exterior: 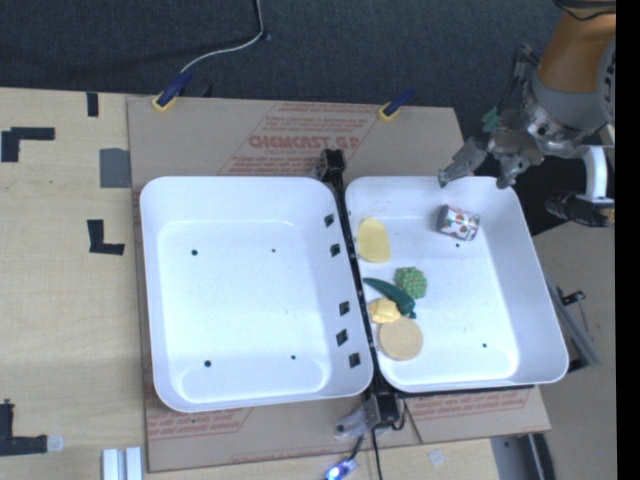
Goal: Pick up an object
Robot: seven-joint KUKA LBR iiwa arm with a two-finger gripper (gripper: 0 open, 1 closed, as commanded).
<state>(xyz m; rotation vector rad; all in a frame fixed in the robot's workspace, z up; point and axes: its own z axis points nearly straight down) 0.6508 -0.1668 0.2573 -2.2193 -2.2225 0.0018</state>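
— White plastic, two shallow bins side by side on a brown cardboard sheet [300, 143]. Which one has the objects?

— The right white bin [520, 298]. Near its far edge lies a small silver can with a red-and-white label [458, 223], on its side. Along the inner wall is a pale yellow oval piece [373, 240], and nearer the front a green broccoli-like floret [411, 282] touching a dark green pod-shaped piece [388, 294]. Just beside those sit a small yellow lump [384, 311] and a tan round disc [401, 340].

— And the left white bin [160, 268]?

— Bare floor with a few dark dots.

— Where is the arm?

— The grey two-finger gripper [483, 167] hangs over the right bin's far rim, up and to the right of the can, not touching it. Its fingers [455, 168] are spread apart with nothing between them.

— Anything else?

— Blue-and-yellow clamps [172, 90] pin the cardboard's far corners.
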